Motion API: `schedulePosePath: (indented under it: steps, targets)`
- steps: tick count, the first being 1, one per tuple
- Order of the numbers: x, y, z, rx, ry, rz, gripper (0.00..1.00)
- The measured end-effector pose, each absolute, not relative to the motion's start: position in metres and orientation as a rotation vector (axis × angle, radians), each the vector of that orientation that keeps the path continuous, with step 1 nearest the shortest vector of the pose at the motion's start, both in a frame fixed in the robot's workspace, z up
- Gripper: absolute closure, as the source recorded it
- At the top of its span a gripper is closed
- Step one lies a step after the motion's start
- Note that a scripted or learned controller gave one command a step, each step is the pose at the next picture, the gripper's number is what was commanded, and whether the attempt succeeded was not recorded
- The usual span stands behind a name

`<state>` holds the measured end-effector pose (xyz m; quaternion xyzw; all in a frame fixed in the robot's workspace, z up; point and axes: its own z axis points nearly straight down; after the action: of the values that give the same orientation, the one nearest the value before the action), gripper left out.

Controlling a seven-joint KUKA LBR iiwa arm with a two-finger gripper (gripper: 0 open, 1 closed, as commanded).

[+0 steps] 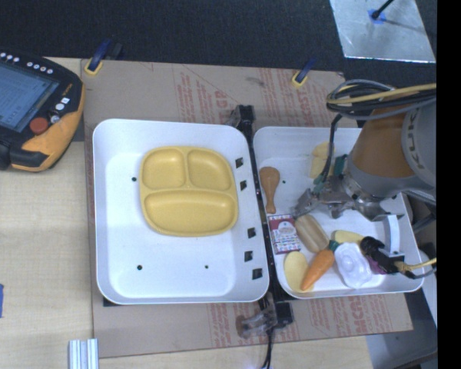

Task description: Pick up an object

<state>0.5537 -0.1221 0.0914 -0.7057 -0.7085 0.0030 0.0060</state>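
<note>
Camera view, near edge first: an orange carrot point(317, 269) is lying at the front of the right bin point(286, 140), touching a pale yellow disc point(294, 266) on its left, with a white lump point(353, 267) just beside it on the right. Behind those, a red-and-white packet point(283, 233) is sitting against the bin's left wall and a tan roll point(311, 233) is lying just beside it. The gripper point(321, 201) is hanging low in the bin right behind the roll, near it. Contact is not clear, and I cannot tell if it is set wide or narrow, as the metal there is reading as one blur. Nothing is showing as gripped. Further back, a wooden spoon point(270, 184) is lying by the left wall. Step in hand is looking like the reach and descent onto a target, probably the roll, with the grasp not yet made. The next move is calling for centring over the roll and closing on it without catching the packet or the carrot, then a straight lift. The left bin point(115, 206) is holding a yellow divided plate point(188, 191), well apart.
</note>
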Motion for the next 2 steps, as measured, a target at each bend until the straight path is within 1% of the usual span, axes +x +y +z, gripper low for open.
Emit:
schedulePosePath:
  steps: [1, 2]
  targets:
    - [0.659, -0.105, 0.147, -2.218, -2.237, -0.01, 0.0]
    - [0.657, -0.197, 0.177, -2.226, -2.223, 0.002, 0.0]
